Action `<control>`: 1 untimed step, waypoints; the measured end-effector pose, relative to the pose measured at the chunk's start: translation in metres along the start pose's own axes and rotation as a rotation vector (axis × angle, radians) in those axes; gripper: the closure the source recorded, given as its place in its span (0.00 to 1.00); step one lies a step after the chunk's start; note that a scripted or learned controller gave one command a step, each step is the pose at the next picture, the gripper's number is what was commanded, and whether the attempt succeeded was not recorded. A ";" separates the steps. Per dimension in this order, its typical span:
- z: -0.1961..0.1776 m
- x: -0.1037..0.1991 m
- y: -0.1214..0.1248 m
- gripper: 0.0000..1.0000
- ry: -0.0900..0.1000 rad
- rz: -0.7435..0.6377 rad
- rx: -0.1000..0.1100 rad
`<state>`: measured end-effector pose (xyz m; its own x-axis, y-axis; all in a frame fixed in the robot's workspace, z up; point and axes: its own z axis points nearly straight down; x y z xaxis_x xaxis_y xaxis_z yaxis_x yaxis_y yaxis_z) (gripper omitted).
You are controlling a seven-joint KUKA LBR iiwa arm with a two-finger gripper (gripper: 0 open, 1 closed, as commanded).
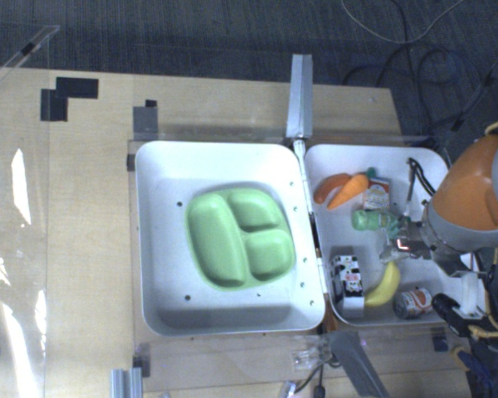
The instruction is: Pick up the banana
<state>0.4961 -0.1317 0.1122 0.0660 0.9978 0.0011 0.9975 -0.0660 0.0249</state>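
One banana [384,284] lies just below my claw [401,245]; I cannot tell its state. A can [412,303] and a small carton [347,277] sit beside it.

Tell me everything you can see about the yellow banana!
The banana is yellow, smooth and gently curved, probably a plastic toy. It lies flat in the right bin, near its front edge, running from upper right to lower left. Its lower end sits beside a small black-and-white carton, close enough that they may touch. A can lies just to its right. The end effector hangs right above its upper end, and nothing lifts it.
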 end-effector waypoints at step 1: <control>-0.103 0.037 0.000 1.00 -0.004 0.163 0.018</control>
<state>0.4960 -0.0952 0.2148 0.2270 0.9739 0.0000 0.9739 -0.2270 0.0065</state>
